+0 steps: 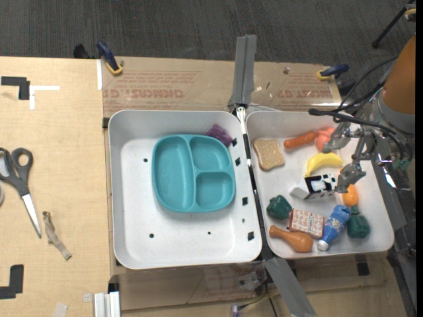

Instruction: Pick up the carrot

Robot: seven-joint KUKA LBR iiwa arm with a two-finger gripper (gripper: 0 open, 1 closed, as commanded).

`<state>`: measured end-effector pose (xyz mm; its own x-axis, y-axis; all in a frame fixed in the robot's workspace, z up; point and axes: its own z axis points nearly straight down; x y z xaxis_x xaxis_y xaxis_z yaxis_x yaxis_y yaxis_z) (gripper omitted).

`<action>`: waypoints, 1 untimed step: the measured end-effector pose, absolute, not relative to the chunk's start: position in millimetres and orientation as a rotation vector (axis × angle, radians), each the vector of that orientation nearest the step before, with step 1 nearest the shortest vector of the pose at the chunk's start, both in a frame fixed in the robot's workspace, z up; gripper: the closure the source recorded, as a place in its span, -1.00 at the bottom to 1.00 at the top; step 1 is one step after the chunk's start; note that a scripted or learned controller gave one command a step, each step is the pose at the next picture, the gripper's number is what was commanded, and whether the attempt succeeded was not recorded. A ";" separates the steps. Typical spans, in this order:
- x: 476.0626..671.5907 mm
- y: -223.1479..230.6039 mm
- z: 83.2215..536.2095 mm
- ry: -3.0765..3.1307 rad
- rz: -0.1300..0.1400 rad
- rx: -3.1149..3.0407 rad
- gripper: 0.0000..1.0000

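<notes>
The carrot (pixel 301 139) is a slim orange piece lying near the back of the right bin (pixel 380 246), between a bread slice (pixel 269 154) and a salmon-pink toy (pixel 326 135). My gripper (pixel 346 156) hangs over the right part of that bin, to the right of the carrot and apart from it. Its two grey fingers (pixel 351 175) stand open, with nothing held between them. The right tip of a yellow banana (pixel 323 160) lies just under them. A black-and-white toy (pixel 322 184) and a small orange fruit (pixel 351 195) sit below the lower finger.
The right bin also holds a green vegetable (pixel 279 207), a red-white box (pixel 306 222), a blue bottle (pixel 335 224), a dark green piece (pixel 359 225) and a tan drumstick (pixel 292 238). The left bin (pixel 125 243) bears a teal divided plate (pixel 195 174) and a purple item (pixel 220 135). Scissors (pixel 20 183) lie far left.
</notes>
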<state>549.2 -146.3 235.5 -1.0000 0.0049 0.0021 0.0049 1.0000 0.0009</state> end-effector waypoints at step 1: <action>578.5 -204.6 105.5 -3.125 0.001 -0.350 -1.00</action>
<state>578.5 -204.6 105.5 -0.9752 0.2215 -0.0026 0.2215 0.9752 0.0000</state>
